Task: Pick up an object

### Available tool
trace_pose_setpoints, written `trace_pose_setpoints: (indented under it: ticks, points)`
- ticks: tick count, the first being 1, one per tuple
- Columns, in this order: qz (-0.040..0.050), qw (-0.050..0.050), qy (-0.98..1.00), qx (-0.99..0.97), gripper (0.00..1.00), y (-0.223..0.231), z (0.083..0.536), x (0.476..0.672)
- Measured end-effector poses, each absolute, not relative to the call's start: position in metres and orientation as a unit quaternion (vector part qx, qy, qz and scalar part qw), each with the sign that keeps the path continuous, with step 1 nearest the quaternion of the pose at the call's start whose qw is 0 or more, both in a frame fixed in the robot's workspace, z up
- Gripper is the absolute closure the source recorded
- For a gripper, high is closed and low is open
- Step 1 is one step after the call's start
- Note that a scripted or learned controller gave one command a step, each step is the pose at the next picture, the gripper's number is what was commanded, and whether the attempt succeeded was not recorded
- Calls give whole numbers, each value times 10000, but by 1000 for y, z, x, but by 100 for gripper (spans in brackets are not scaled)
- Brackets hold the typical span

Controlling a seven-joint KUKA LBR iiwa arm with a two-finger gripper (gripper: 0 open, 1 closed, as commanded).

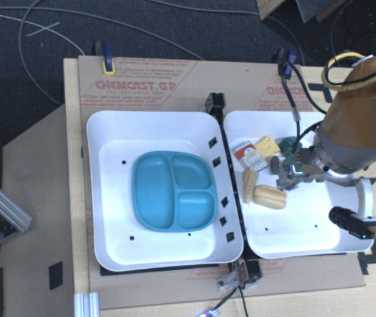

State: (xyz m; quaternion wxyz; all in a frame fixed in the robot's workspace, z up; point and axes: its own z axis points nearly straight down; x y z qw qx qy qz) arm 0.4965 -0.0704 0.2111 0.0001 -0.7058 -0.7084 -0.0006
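A dark carpeted floor with loose grey cables surrounds the bench, which is topped with brown cardboard printed in red lettering. Two shallow white bins sit on it side by side, touching along a black seam fitted with small clips.

The left bin holds a light blue divided plate with three compartments, lying flat near the middle of the bin.

The right bin holds a small cluster of things in its left half, close to the seam: a yellow block at the top, a red and white packet just left of it, a pale tan wedge standing below the packet, and a tan cylinder lying on its side beside the wedge.

The arm reaches in from the right, its orange band showing above the grey wrist. The tool hangs low over the right bin, just right of the cluster and directly above the tan cylinder. Whether its fingers are apart or together cannot be told from this angle, and nothing is seen between them.
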Motion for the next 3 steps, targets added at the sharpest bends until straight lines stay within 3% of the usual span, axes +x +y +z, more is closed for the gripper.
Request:
trace_pose_setpoints:
  ticks: [1, 2, 3]
  points:
    - [-7, -3, -7080, -7063, 100, -14, 214, 522]
    - [-5, 0, -7074, -7068, 100, 32, 219, 531]
    - [-9, -2, -7077, -7065, 100, 77, 230, 558]
